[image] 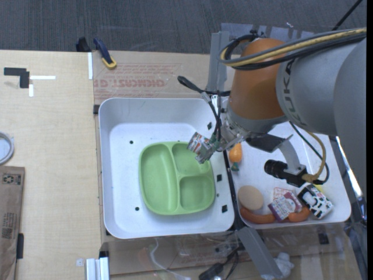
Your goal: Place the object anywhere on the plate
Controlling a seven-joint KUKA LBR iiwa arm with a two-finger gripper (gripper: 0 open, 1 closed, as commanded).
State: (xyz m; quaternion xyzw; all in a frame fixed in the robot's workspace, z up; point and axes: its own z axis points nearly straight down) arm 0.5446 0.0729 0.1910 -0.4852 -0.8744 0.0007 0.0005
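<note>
Nearly there: the gripper [205, 146] was clamped on a small silvery packet [200, 147] above the green plate's [169, 185] right edge, not yet released.

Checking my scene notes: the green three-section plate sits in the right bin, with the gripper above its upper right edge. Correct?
Not quite. The camera view shows the plate in the left bin, not the right. The gripper is above its upper right edge, as noted.
</note>
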